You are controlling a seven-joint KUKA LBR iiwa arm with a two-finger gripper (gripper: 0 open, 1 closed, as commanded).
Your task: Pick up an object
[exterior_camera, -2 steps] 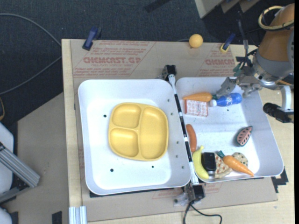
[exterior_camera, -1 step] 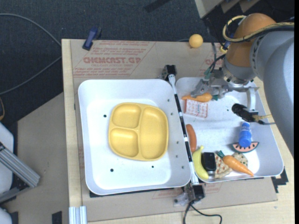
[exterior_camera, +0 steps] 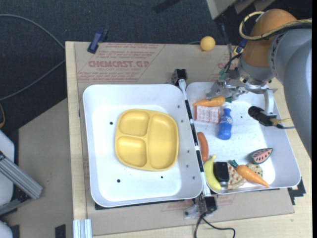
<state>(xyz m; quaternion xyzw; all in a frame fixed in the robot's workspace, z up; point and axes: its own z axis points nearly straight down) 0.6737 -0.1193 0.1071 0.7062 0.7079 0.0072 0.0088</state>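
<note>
A: What does the scene look like from above?

B: A table carries two shallow white bins side by side. The left bin holds a yellow divided plate. The right bin holds toy food: a carrot at the far end, a red-and-white packet, a blue bottle, a sausage along the near wall, a banana, a second carrot and a watermelon slice. A small orange ball sits on the table beyond the bins.

A: Where is the arm?

B: It reaches in from the right, and its tool is low over the far end of the right bin, just beside the first carrot.

A: Is the tool holding anything?

B: Not that I can see. The carrot seems to lie on the bin floor, next to the tool rather than in it. How far open the tool is, I cannot tell; the wrist hides that part.

A: So how far along is the task?

B: Early, I judge. The approach looks made, with the carrot the likely target, but no grasp or lift shows. Everything rests in the bin.
</note>
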